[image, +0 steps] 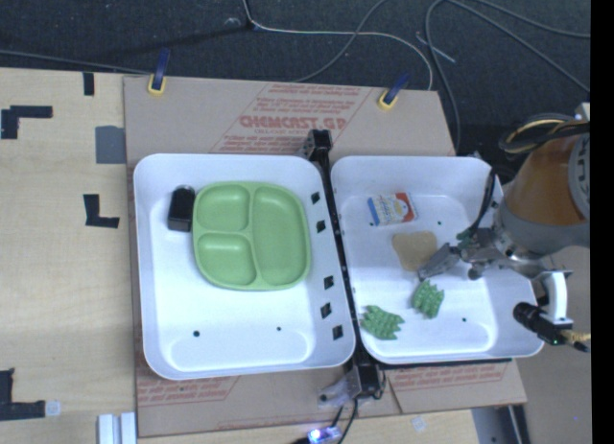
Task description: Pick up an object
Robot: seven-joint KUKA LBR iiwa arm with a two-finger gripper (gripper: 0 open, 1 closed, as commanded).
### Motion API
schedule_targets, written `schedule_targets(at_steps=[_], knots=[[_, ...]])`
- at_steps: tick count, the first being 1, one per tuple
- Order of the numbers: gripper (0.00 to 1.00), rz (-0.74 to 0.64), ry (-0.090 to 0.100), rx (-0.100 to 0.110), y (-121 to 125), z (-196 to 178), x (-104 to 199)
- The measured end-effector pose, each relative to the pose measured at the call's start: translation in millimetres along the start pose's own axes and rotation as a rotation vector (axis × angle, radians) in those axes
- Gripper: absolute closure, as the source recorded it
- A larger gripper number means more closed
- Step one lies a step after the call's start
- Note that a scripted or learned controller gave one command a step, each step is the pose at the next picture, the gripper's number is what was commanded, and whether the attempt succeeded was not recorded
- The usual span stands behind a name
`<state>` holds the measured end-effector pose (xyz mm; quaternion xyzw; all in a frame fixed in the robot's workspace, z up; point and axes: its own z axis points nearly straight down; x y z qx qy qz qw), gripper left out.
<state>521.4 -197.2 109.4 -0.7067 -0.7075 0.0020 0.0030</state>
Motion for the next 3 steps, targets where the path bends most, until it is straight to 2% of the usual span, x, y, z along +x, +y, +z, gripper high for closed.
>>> schedule_targets(at_steps=[1, 2, 3], knots=[[1.0, -0.001, 0.0, -0.004, 1.2, -13.0, 0.0], [1.0, 0.001, -0.002, -0.01, -4.3, -57.3, -2.0], [1.0, 0.0, -0.003, -0.011, 2.0, -102.8, -6.9]])
